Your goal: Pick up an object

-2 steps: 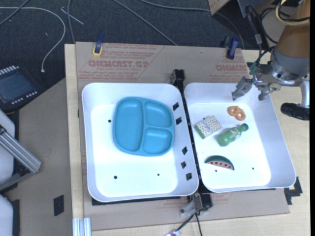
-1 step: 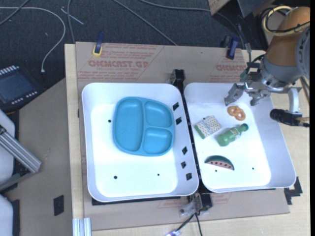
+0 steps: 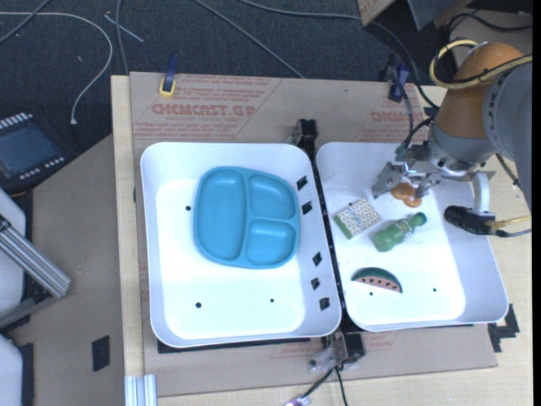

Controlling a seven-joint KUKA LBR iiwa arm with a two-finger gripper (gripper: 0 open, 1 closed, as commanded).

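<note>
gripper (image 3: 407, 184) sits low in the right bin (image 3: 473, 303), its fingers closed around a small orange object (image 3: 411, 196) near the bin's far side. just beside it toward the front lie a green bottle (image 3: 396, 233) and a patterned packet (image 3: 357, 217); a watermelon slice (image 3: 377, 281) lies nearer still. a blue tray (image 3: 245, 217) fills the left bin (image 3: 169, 311).

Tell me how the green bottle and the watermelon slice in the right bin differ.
The green bottle is a rounded, all-green shape lying at a slant; the watermelon slice is a flat half-moon, red with a green rind. The bottle lies nearer the gripper, the slice nearer the bin's front edge. Both rest in the right bin.
</note>
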